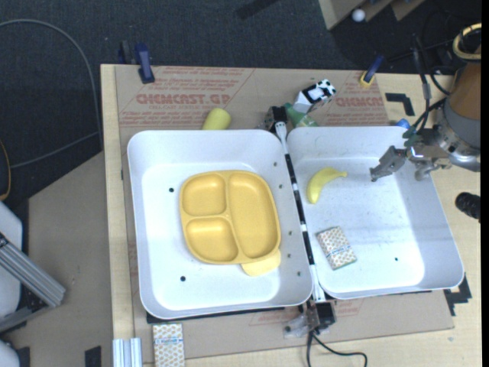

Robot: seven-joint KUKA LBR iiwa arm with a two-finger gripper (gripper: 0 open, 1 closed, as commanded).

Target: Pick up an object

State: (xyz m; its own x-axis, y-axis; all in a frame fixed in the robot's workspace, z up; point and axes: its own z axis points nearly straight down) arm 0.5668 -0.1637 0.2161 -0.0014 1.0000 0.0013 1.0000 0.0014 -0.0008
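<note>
Dark carpet surrounds my counter [229, 86], a brown board carrying two shallow white bins. My end effector [401, 163] hangs over the right white bin [428, 235], fingers spread and holding nothing. I judge the small yellow plastic banana [322, 183], left of it in that bin, the likeliest pick. A small patterned packet [336, 248] lies nearer the front, well apart; nothing blocks the approach.

Reaching in from the bench's right edge, grey arm [466, 109] bent low, gripper [403, 163] over the right bin's far right corner, fingers [382, 167] spread, holding nothing
</note>
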